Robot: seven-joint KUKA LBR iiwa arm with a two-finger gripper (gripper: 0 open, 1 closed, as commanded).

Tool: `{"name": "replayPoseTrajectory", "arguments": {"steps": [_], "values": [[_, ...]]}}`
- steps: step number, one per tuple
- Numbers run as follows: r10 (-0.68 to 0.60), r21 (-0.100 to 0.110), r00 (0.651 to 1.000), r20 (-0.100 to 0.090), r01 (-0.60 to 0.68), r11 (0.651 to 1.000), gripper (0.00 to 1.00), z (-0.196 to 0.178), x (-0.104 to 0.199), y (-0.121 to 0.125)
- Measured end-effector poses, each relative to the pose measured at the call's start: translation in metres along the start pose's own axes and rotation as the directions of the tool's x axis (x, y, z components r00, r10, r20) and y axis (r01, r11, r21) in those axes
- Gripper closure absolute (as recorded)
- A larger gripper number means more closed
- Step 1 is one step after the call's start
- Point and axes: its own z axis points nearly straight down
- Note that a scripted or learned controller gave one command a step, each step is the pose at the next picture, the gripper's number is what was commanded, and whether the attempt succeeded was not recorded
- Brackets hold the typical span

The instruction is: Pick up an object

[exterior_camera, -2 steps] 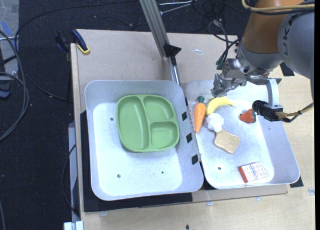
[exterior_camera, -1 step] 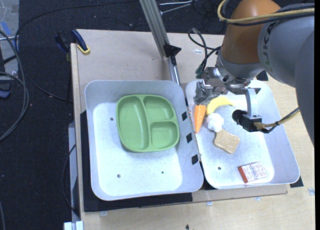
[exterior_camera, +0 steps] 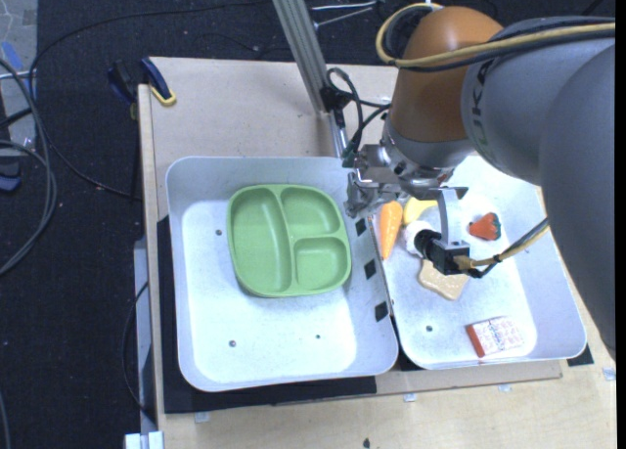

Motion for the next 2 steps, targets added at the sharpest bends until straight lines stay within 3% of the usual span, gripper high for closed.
{"name": "replayPoseTrajectory", "arguments": {"steps": [1, 2], "values": [[-0.001, 0.000, 1.000, 0.000, 0.001, 1.000, 1.00, 0.0039, 0.0487, -0.0147], [0.005, -0.002, 1.000, 0.001, -0.005, 1.000, 0.00, 0.0035, 0.0454, -0.0139]]}}
